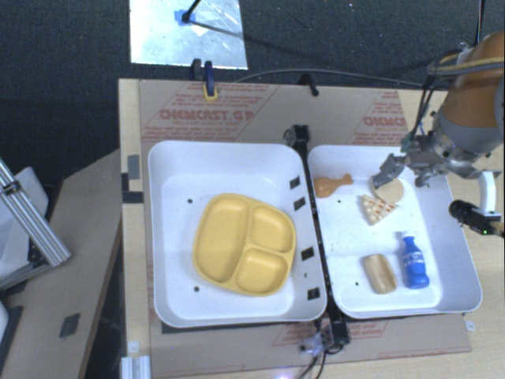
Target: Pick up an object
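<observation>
You are looking at an evenly, brightly lit scene. The foil sheet (188, 20) at upper left is throwing glare. The white bins (229, 164) are glowing near overexposure, casting soft shadows. At right, the arm (473, 93) is showing slight blur.

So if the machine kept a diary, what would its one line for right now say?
task: pick up an object | gripper: over right bin, above pizza slice | holding: nothing seen | left bin: yellow tray
</observation>
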Tool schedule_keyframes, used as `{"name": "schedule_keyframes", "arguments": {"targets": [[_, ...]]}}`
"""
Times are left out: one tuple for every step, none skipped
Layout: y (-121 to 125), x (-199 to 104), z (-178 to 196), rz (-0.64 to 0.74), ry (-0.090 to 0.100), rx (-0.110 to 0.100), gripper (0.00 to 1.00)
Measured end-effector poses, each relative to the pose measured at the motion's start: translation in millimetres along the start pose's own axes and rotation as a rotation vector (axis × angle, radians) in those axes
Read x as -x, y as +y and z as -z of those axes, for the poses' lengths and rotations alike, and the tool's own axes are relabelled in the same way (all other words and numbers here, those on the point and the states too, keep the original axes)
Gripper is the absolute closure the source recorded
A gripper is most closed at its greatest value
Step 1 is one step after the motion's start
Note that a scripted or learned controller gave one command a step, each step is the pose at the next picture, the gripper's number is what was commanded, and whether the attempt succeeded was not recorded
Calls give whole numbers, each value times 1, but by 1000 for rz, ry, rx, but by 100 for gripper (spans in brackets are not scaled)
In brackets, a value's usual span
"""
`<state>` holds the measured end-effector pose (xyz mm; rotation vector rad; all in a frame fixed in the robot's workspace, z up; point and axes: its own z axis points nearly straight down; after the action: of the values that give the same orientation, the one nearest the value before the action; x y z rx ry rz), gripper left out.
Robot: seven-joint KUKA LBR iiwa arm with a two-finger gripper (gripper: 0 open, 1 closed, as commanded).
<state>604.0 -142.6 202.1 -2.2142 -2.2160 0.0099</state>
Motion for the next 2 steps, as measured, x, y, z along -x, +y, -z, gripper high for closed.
{"name": "schedule_keyframes", "arguments": {"targets": [[3, 0, 7, 2, -2, 12, 0], [-7, -3, -44, 1, -1, 9, 0]]}}
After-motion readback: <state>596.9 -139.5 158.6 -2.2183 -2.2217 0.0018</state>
